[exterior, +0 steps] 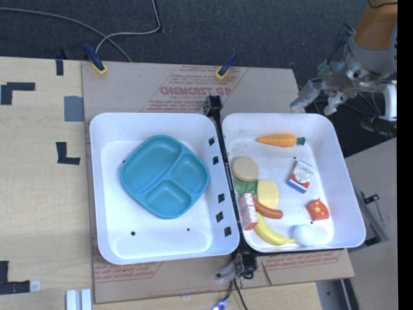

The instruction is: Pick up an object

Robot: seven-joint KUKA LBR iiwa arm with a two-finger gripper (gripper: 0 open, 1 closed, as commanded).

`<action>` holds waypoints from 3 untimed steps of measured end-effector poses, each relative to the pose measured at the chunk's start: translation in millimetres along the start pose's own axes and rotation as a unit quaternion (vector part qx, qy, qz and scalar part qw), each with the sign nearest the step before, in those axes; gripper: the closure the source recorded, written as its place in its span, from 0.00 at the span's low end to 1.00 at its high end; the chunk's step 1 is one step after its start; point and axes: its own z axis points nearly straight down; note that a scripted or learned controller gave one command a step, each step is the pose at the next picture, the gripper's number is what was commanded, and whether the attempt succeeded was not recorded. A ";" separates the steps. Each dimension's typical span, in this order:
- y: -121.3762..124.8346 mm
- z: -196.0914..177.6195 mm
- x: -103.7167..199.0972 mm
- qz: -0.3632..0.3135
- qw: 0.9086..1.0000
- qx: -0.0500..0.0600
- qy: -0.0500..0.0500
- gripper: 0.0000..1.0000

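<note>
My gripper (pixel 315 103) hangs open above the bench, just beyond the far right corner of the right bin (pixel 335 141), with nothing between its fingers. Below it in that bin lie an orange carrot (pixel 277 140), a small white, blue and red carton (pixel 300 176), a round tan bun (pixel 245 168), a yellow piece (pixel 268 191), a sausage (pixel 268 210), a red-and-white packet (pixel 248 210), a banana (pixel 271 235), a white egg (pixel 308 234) and a small red fruit (pixel 317 210). The carrot lies closest to the gripper.
The left bin (pixel 103 173) holds a blue divided plate (pixel 164 176). A black clip strip (pixel 222 173) runs between the two bins. Cardboard (pixel 187 86) lies under both bins, clamped at the back. A cable (pixel 129 31) crosses the dark floor behind.
</note>
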 end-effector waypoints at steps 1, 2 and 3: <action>-38.0 116.9 71.6 0.000 1.000 0.002 0.001 0.00; -26.3 75.6 17.0 0.001 1.000 -0.001 -0.001 0.00; -94.4 116.9 54.7 0.000 1.000 0.001 0.001 0.00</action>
